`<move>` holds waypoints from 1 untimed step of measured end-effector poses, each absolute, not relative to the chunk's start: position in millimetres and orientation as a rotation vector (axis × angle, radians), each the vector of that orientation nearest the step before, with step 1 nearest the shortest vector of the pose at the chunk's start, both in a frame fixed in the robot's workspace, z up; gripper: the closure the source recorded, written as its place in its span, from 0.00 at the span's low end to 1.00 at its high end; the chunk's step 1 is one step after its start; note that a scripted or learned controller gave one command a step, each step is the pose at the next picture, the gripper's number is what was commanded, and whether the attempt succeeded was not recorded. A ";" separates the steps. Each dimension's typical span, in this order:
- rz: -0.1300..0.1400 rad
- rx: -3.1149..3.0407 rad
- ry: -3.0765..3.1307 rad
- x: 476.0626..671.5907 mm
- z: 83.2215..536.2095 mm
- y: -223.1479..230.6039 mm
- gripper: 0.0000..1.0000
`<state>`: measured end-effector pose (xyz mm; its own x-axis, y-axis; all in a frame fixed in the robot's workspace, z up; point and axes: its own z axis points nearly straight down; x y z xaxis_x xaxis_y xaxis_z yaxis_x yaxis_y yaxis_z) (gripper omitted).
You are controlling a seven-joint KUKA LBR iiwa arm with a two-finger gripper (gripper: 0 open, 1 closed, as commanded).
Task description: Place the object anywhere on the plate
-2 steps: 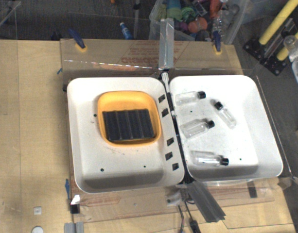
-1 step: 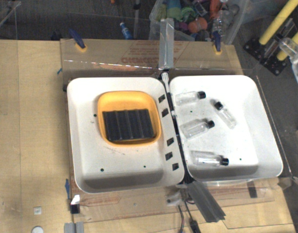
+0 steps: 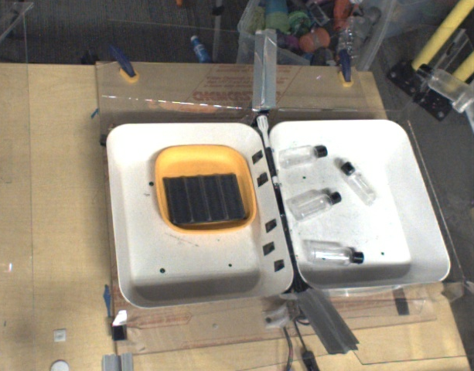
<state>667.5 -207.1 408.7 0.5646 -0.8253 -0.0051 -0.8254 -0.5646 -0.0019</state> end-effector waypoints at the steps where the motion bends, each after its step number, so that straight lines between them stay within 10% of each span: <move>1: 0.000 -2.955 1.054 668.1 386.4 -205.8 1.00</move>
